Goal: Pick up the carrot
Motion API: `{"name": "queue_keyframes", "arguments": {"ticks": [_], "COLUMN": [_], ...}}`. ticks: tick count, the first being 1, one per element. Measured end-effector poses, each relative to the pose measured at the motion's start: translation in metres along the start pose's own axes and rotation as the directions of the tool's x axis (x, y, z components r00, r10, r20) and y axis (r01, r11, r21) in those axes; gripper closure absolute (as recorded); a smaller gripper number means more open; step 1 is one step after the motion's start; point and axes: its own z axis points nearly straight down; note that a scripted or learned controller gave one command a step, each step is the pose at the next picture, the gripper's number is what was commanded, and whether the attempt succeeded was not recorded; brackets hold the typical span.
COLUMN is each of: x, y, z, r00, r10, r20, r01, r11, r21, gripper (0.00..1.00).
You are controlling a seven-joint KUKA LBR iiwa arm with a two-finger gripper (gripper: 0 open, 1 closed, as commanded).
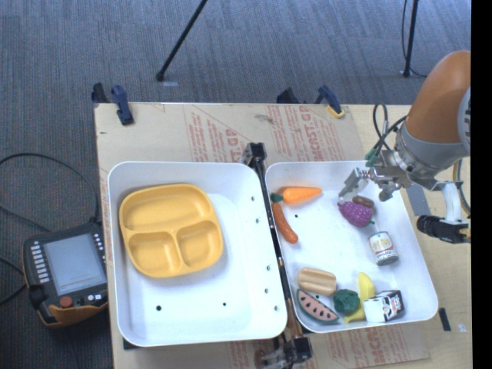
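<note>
Orange and green-topped, the carrot (300,194) is lying at the upper left of the right bin (427,283), its long axis running nearly left-right across the frame, and we are seeing it well to the left of our gripper (369,183), whose fingers are spread open and gripping nothing. Between them we are noting bare white floor, with the purple grapes (357,212) just below the gripper and a red-orange sausage-like piece (284,223) below the carrot.
</note>
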Motion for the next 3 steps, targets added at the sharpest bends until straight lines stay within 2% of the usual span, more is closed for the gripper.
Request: {"name": "queue_keyframes", "arguments": {"ticks": [1, 2, 3], "x": [0.043, 0.047, 0.061], "y": [0.038, 0.038, 0.034], "z": [0.087, 0.121, 0.121], "r00": [0.999, 0.943, 0.830], "r10": [-0.050, 0.334, 0.557], "r20": [-0.005, 0.004, 0.017], "r01": [0.050, -0.334, -0.558], "r11": [0.999, 0.943, 0.830], "r21": [0.013, 0.015, 0.028], "gripper": [0.00, 0.00, 0.00]}}
